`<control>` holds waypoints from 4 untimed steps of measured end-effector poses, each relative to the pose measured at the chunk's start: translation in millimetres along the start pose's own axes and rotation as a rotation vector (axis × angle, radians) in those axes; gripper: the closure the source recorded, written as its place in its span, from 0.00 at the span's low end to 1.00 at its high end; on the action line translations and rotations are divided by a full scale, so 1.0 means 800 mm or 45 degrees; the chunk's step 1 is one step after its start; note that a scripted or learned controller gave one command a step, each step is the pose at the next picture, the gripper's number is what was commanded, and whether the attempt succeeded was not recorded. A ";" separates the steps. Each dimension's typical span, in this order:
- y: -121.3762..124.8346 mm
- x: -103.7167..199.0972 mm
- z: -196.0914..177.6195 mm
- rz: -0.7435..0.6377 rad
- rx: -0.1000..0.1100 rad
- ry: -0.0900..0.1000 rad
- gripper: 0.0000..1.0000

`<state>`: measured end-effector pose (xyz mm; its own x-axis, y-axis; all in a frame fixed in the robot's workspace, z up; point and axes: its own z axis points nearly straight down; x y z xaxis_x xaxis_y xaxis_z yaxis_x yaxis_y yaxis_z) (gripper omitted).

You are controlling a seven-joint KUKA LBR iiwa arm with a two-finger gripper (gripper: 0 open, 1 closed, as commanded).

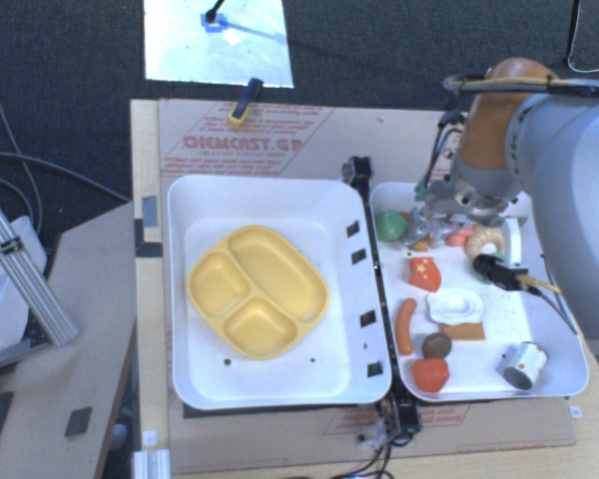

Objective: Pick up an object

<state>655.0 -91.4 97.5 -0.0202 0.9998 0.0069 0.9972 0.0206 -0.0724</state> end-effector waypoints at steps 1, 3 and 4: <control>0.011 0.064 -0.154 0.014 -0.108 -0.008 1.00; 0.015 -0.041 0.025 0.032 -0.088 -0.007 0.00; 0.017 -0.036 0.005 0.019 -0.092 -0.009 1.00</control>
<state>669.2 -119.5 92.2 -0.0054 1.0000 -0.0010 1.0000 0.0054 -0.0002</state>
